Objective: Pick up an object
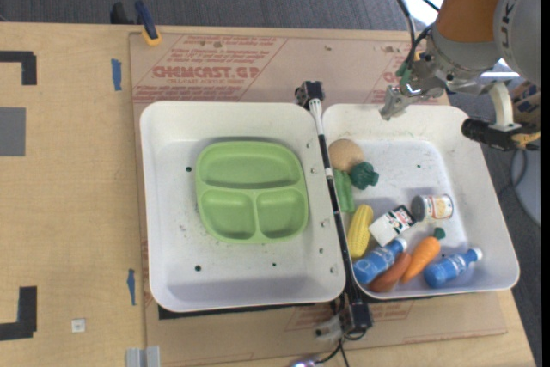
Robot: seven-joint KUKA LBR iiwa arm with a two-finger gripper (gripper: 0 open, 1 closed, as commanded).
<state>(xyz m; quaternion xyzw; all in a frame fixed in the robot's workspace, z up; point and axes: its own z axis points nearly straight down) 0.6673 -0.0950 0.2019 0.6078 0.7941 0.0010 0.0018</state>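
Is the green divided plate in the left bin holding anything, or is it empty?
Empty. The green divided plate lies flat in the left bin, and all three compartments show only bare green surface.

Red lettering reading "CHEMCAST GP" is printed, upside down, on the brown board (pixel 258 64) under the bins, well to the left of the jaws. Smaller lines around it are too blurred to be read. Labels on the small carton (pixel 394 223) and can (pixel 434 206), below the jaws, cannot be made out.

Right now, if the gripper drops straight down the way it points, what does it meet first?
Probably the back rim of the right bin, or bare floor just inside it. The gripper hangs over that edge, apart from the toys; depth is unclear.
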